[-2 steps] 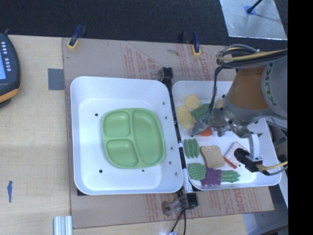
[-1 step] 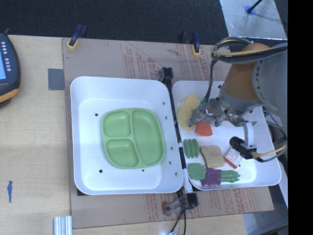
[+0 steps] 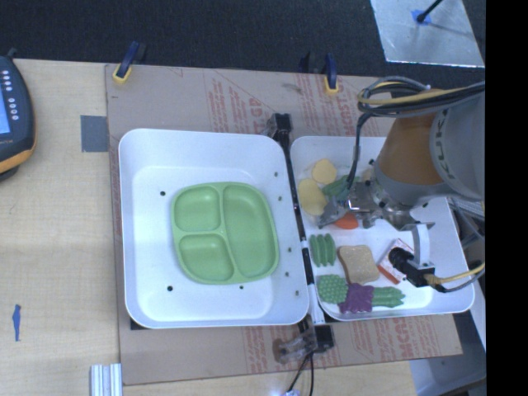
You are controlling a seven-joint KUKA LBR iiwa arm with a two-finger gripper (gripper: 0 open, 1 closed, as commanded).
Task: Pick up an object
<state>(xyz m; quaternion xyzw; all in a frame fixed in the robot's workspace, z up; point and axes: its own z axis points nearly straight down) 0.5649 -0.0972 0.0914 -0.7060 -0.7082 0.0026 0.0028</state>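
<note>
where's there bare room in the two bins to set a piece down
The left bin has bare floor all round the green tray, widest along its left and near walls; the tray's three compartments are bare too. The right bin is crowded: toy food fills its left and near side, and the arm covers the rest.

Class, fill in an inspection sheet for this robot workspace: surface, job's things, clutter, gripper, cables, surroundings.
Surface: wooden bench with a cardboard sheet under two white bins.
Job's things: right bin holds toy food: two yellow pieces, green pods, bread slice, purple piece, orange piece.
Clutter: left bin holds a green divided plate.
Gripper: gripper low over the right bin's food; finger state hidden.
Cables: yellow and black cables loop above the arm.
Surroundings: handheld controller at left; clamps on the cardboard.
</note>
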